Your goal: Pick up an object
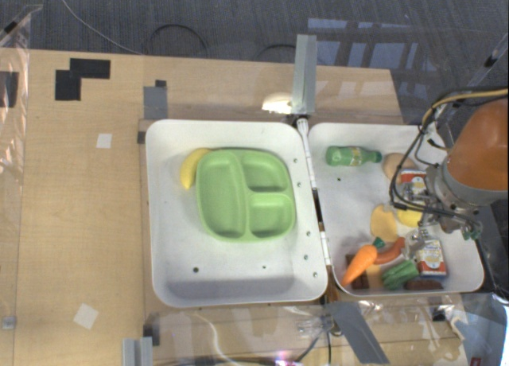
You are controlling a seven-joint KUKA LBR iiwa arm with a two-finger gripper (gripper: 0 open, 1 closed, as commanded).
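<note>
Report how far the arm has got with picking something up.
Done: the grey arm with the orange band has reached over the right white bin, above the toy food pile. In hand: nothing visibly lifted; the orange toy carrot and green plastic bottle lie in that bin. Left: grasp and raise an item.

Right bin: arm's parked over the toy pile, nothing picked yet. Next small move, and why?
Probably lower straight down toward the small carton. The arm's wrist hangs over the right bin, above the cluster with the carrot and green vegetable; the carton looks nearest beneath it. The wrist hides the gripper, so confirm alignment first.
</note>
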